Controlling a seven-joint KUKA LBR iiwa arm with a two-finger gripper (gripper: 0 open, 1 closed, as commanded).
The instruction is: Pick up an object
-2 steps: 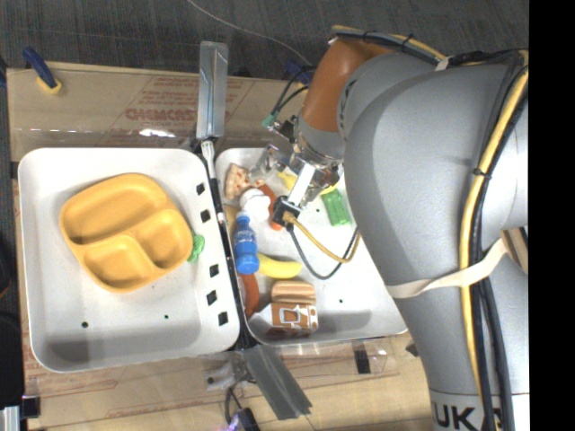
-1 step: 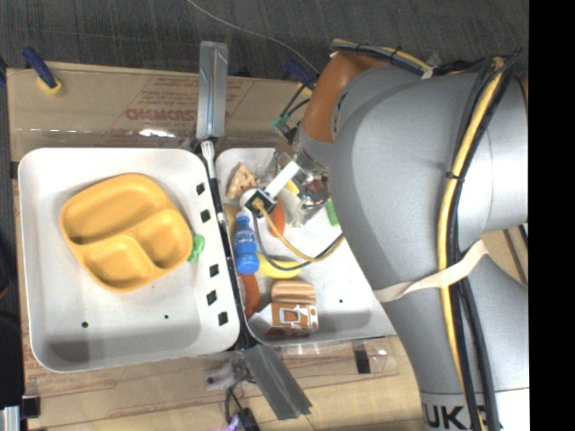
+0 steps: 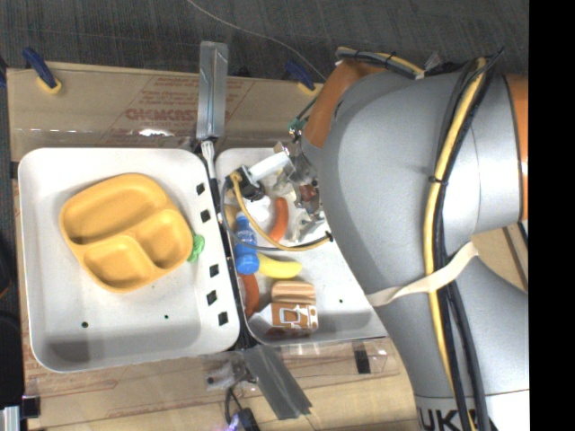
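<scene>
Sitting on a cardboard-covered bench (image 3: 108,106) over dark grey carpet (image 3: 108,16) are two white bins side by side, with blue clamps at the board's back edge. Left bin (image 3: 54,330) is holding a yellow divided tray (image 3: 126,230) with something small and green (image 3: 197,246) peeking out at its right edge. Right bin (image 3: 346,299) is lying largely under the grey arm (image 3: 404,178). Gripper (image 3: 292,182) is reaching down into the right bin's far end; fingers are hidden in wrist clutter, so cannot tell if spread or pressed together (nothing visibly between them). Objects are crowding the right bin's left side: red sausage-like piece (image 3: 279,218) just beside the gripper, blue bottle (image 3: 244,245), yellow banana (image 3: 278,266), brown toy block (image 3: 294,305) nearest the camera.
</scene>
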